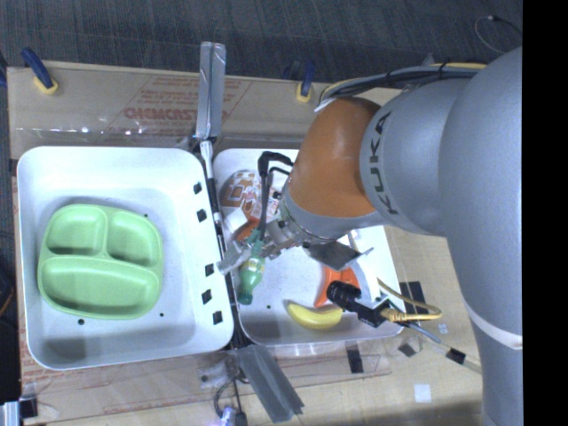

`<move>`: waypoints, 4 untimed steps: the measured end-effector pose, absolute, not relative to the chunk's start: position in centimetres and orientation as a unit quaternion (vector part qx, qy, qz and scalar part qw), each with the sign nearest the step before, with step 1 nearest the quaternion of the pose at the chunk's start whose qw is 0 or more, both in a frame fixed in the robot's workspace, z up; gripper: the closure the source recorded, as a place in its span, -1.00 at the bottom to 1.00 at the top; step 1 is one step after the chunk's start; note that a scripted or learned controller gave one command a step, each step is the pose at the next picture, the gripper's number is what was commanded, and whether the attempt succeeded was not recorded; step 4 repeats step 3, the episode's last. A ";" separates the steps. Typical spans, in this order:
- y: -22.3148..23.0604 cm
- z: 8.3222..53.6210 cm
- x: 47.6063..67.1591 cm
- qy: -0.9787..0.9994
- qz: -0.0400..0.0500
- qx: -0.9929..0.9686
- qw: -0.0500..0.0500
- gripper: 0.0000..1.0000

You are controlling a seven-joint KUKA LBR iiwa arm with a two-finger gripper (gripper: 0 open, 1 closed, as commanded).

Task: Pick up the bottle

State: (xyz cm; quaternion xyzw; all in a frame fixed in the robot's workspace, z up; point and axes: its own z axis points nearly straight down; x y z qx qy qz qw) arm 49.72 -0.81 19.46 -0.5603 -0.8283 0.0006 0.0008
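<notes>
- The green bottle (251, 276) is seen lying in the right bin (266, 331), near its left wall.
- The gripper (257, 247) is placed just above it; its opening cannot be told.
- The bottle is probably light, smooth plastic, best gripped across the body.
- A banana (313, 315) lies nearby.

The arm (461, 149) is built of large, rounded grey shells with a smooth matt finish, and black KUKA lettering is printed on the grey casing. A broad, glossy orange band (333, 162) is set above the wrist. Black cables (382, 78) are routed along its upper side
</notes>
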 end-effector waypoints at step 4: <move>-2.2 19.1 47.6 -0.921 0.000 -0.389 0.001 -1.00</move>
